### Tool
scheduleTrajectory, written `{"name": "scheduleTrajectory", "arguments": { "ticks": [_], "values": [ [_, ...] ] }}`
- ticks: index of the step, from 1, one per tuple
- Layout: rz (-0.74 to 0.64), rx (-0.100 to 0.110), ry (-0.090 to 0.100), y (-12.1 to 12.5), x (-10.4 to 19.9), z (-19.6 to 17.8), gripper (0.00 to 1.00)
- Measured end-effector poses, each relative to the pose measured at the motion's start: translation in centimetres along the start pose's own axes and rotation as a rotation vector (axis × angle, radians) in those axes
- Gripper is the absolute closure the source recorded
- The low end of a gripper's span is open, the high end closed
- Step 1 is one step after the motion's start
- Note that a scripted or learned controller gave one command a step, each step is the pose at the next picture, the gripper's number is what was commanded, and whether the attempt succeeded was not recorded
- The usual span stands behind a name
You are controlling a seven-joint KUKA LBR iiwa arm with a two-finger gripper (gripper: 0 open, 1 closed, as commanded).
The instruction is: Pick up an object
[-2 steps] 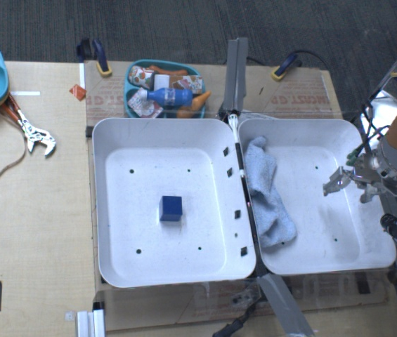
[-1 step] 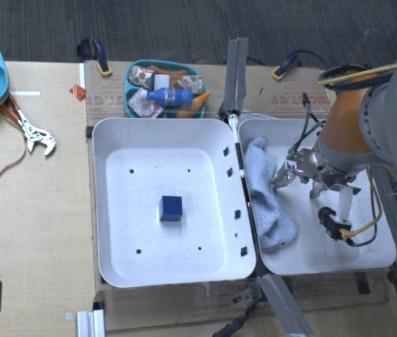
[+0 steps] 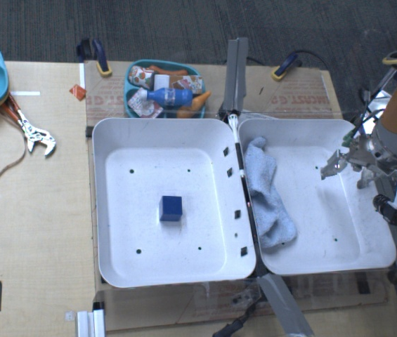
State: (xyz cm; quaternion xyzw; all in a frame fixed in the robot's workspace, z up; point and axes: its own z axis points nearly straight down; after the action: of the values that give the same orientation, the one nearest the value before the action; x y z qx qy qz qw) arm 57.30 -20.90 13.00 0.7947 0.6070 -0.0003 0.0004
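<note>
Taking the blue block (image 3: 171, 208) as the landmark: it sits alone on the floor of the left bin (image 3: 114, 258), a little nearer the camera than the middle of that bin, upright and untouched. To the block's right, across the rims where the two bins meet, a pale blue cloth (image 3: 267, 195) lies crumpled along the left side of the right bin (image 3: 367, 258), reaching from that bin's far corner down towards its near half. Further right of the block, past the cloth, the tool (image 3: 347, 164) hangs over the right bin's right side, well apart from both block and cloth; its fingers look spread with nothing between them. So the step in hand seems to be the approach, with no grasp made. The cloth is the closer target; the next move would call for a travel leftwards over it, a descent onto a raised fold, and a firm closing. The block would need a longer reach across the shared rims and a square alignment on its flat sides. Beyond the block, on the table behind the bins, a small blue dish of mixed oddments (image 3: 164, 90) stands, and far to its left a wrench (image 3: 38, 137).
</note>
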Motion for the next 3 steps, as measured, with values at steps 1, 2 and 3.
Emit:
{"name": "scheduleTrajectory", "arguments": {
  "ticks": [1, 2, 3],
  "values": [
    [-0.041, 0.000, -0.001, 0.5, 1.6, -8.6, 0.00],
    [-0.016, 0.001, 0.000, -3.3, 8.7, 3.7, 0.00],
    [0.054, 0.001, -0.001, -2.0, 1.1, -3.4, 0.00]
  ]
}}
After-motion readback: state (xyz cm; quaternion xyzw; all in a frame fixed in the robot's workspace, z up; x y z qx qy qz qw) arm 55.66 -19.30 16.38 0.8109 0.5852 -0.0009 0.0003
